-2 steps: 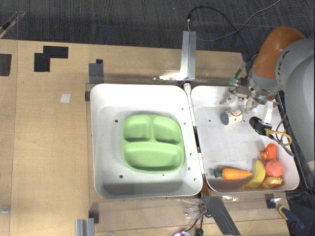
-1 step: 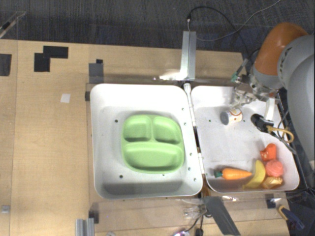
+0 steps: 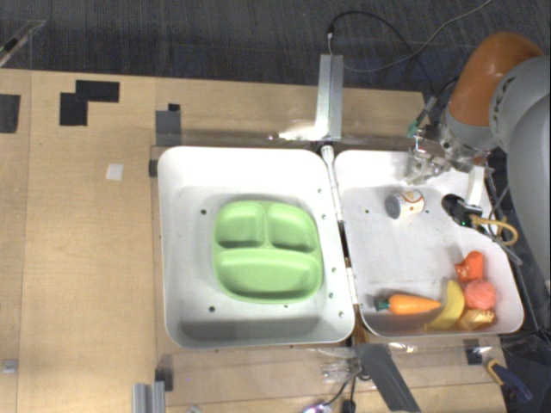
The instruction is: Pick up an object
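A green divided tray (image 3: pixel 265 249) lies in the left bin (image 3: pixel 176 231); black tape patches (image 3: pixel 86 100) mark the wooden counter (image 3: pixel 77 274).

Green tray (image 3: pixel 265 250) smooth matt plastic; bins (image 3: pixel 185 231) glossy white plastic; bench (image 3: pixel 77 256) pale wood.

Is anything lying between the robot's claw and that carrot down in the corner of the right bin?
Nothing visible blocks it. The gripper hangs over the right bin's far end, beside a small round object. Bare white floor separates it from the carrot at the near edge, where a banana lies alongside.
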Motion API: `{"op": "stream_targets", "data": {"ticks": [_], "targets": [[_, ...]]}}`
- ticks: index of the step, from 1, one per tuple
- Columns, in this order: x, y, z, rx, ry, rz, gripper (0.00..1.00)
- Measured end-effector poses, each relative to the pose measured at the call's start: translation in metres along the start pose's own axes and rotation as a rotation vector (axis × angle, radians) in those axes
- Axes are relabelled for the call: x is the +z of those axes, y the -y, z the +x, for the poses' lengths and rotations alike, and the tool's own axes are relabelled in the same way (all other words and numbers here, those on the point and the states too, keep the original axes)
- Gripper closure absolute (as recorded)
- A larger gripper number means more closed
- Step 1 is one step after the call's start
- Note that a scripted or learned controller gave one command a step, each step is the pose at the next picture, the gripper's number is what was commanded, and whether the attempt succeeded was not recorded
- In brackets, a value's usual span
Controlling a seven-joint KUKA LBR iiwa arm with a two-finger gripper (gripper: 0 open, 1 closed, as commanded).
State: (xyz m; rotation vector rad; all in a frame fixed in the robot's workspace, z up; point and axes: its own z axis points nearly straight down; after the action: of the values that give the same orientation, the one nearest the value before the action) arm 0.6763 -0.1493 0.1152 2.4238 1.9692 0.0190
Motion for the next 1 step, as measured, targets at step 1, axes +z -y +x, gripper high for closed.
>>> {"op": "stream_targets", "data": {"ticks": [1], "targets": [[0.0189,0.1026,-0.0416,-0.004,-0.003,0.018,1.0]]}}
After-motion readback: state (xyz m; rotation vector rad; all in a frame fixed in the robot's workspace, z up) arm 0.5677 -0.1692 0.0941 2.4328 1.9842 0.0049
